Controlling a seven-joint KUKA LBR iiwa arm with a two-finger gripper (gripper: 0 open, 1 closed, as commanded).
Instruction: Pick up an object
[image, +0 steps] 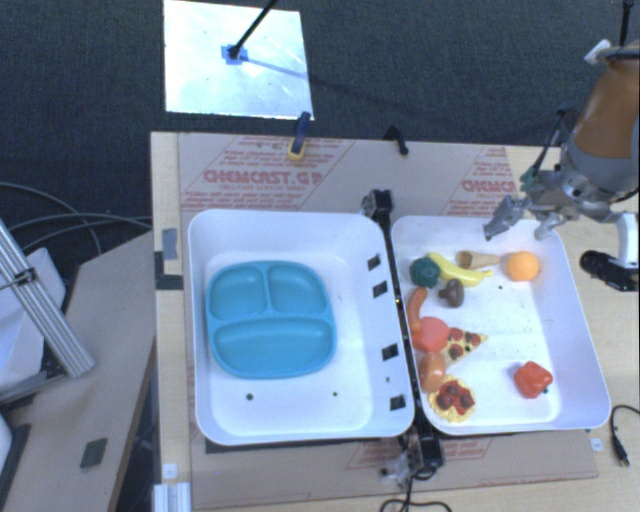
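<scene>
My tool (522, 216) hangs spread, gripping nothing, over the right bin's (580, 300) far edge; the left bin (200, 300) holds one blue plate (270, 320) (three compartments).

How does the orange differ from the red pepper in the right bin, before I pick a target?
The orange is round and orange; the red pepper is lumpier and red. The orange lies at the far side of the right bin, just below the gripper; the red pepper lies at the near side, farther from it. The orange has a banana near its left; the red pepper lies apart. Both look similar in size.
</scene>
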